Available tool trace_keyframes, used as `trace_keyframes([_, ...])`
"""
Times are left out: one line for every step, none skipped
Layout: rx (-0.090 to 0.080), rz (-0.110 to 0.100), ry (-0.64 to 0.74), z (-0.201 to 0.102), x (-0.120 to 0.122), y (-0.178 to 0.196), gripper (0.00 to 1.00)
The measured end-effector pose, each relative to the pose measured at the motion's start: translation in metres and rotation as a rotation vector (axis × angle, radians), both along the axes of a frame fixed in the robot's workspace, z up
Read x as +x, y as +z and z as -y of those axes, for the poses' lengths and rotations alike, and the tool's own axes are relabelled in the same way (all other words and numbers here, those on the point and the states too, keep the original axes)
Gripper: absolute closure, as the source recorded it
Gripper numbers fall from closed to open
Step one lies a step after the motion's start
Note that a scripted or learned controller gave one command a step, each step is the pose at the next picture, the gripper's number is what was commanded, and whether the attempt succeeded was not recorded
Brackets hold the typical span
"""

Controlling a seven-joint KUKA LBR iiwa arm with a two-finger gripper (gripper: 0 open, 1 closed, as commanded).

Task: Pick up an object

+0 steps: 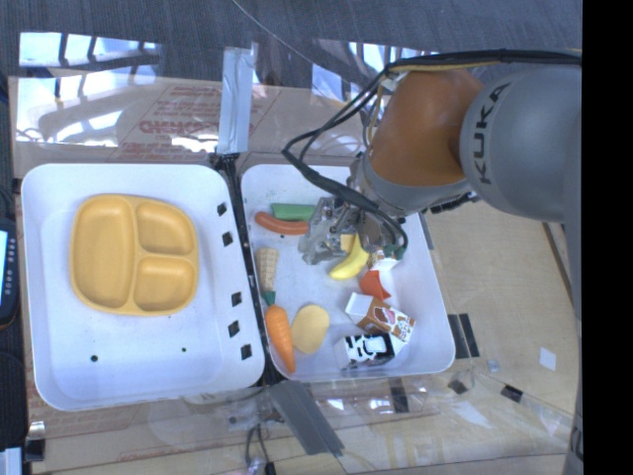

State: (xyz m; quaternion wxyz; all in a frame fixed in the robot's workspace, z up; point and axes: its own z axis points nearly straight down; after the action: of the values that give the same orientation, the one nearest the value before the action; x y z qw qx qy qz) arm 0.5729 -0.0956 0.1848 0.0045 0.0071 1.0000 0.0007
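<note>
The right bin holds several toy foods. A yellow banana lies near its middle, just below and to the right of my gripper, which hangs low over the bin under the orange wrist band. The banana's upper end runs in under the gripper. A red sausage and a green piece lie to the gripper's left. Toward the front sit a corn cob, a carrot, a pale yellow oval, a red wedge, a brown carton and a cow-patterned carton.
The left bin carries a yellow divided plate. A black ridge separates the two bins. Cables loop from the wrist over the right bin's back edge. The grey arm covers the bench at the right.
</note>
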Motion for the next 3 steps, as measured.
trace_keyframes([-0.001, -0.002, -0.096, -0.025, 0.051, 0.06, 1.0])
trace_keyframes([-0.001, -0.011, 0.101, -0.03, -0.042, 0.006, 1.0])
trace_keyframes([-0.002, -0.005, 0.097, -0.036, 0.004, 0.032, 1.0])
